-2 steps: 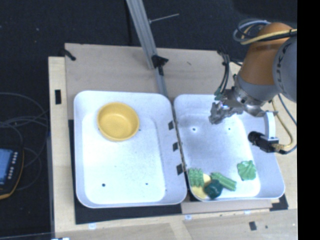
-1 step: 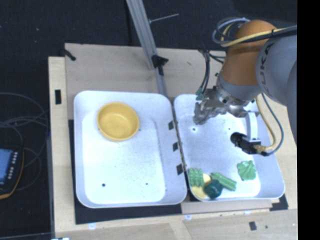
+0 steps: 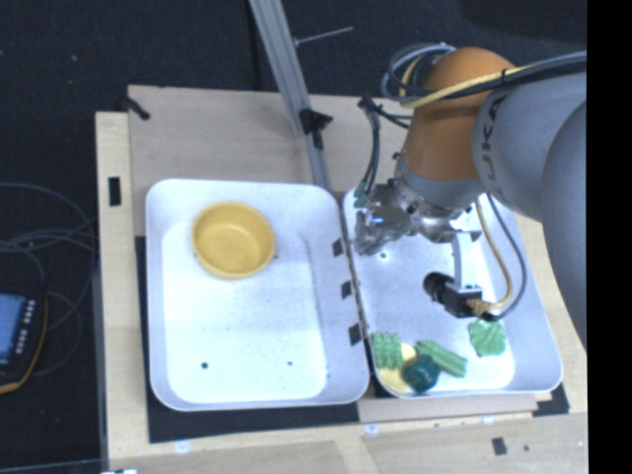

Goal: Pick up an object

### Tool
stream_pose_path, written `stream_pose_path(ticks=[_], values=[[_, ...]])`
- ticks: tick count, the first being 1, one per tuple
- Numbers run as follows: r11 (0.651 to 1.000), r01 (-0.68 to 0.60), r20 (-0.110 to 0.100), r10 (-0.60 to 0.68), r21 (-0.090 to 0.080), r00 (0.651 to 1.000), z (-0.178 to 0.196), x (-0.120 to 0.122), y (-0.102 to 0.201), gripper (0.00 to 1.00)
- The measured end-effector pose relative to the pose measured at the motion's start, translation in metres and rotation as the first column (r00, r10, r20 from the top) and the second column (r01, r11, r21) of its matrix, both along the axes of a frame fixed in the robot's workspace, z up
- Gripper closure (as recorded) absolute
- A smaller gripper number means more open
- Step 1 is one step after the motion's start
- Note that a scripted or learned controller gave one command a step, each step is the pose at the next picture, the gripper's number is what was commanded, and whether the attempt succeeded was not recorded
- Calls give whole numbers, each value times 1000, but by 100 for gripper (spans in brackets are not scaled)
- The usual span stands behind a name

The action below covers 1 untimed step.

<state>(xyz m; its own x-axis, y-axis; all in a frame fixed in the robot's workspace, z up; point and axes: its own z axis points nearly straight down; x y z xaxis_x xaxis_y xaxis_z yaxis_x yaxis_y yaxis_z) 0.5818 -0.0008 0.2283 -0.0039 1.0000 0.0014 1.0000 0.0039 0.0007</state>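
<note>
From the camera view above the bench, two white bins sit side by side. The left bin [image 3: 178, 344] holds a yellow bowl [image 3: 234, 240] in its upper left part. The right bin [image 3: 538, 349] holds a little pile of toys along its bottom edge: a light green bumpy block [image 3: 387, 349], a dark teal lump [image 3: 422, 373], a long green piece [image 3: 442, 357] and a green leafy piece [image 3: 487, 338] a bit to the right. They seem to lie on something pale yellow. The grey and orange arm [image 3: 464, 117] comes in from the right side of the frame. Its gripper [image 3: 373, 227] hangs over the upper left part of the right bin, near the wall between the two bins. Nothing can be seen in the gripper, and it is too small and dark here to tell how it stands. The toys lie lower in the frame than the gripper and slightly to the right, well apart from it. The long green piece slants from upper left to lower right. I think the gripper must go down the frame toward that pile to grab one.
</note>
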Motion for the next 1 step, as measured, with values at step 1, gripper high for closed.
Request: stream_pose_path(ticks=[1], values=[[1000, 0, 0, 0, 0, 1000, 1, -7, 58, 100]])
